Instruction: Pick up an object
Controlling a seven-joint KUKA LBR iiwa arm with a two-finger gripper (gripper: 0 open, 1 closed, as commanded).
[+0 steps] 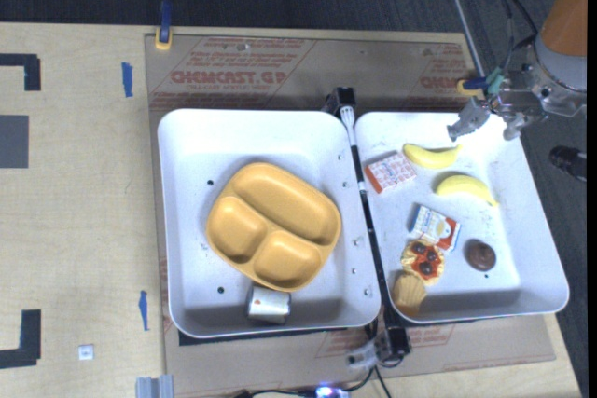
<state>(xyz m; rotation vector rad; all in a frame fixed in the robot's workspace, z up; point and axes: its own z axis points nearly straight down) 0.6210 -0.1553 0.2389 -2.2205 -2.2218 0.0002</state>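
Note:
My gripper (487,128) hangs over the far edge of the right bin (536,228). Its two fingers are spread apart, open, and nothing sits between them. Just below and left of it lies a yellow banana (431,156). A second yellow fruit piece (464,188) lies a little nearer. The same bin also holds a red and white packet (390,171), a white, blue and orange packet (435,226), a toy pizza slice (422,258), a brown round piece (480,254) and a tan piece (408,291).
The left bin (182,200) holds a large yellow divided tray (272,225) and a small white block (269,305) at its near wall. A black divider (359,200) runs between the bins. Cables trail behind the arm at the upper right.

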